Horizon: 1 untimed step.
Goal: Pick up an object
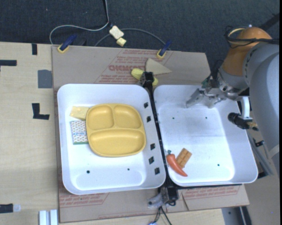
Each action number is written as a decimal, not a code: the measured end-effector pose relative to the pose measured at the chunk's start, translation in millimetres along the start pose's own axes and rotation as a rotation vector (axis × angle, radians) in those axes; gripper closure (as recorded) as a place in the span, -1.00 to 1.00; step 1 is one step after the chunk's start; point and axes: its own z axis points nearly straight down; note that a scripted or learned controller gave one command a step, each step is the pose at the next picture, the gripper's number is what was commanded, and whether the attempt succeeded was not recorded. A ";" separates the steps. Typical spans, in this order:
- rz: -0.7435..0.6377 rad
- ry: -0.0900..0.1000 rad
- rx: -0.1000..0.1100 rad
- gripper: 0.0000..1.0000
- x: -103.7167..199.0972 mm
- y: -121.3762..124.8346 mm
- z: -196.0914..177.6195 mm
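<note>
- Cardboard (127, 64) covers the desk under two white bins.
- Near the right bin's (234, 170) front edge I see an orange-red carrot (175, 166) touching a tan block (183, 157); both look light, stiff toys, best pinched across the middle.
- My gripper (203, 97) hangs over the far edge, fingers spread, holding nothing.
</note>
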 end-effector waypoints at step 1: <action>-0.002 -0.002 0.000 -1.00 46.6 -78.5 -1.6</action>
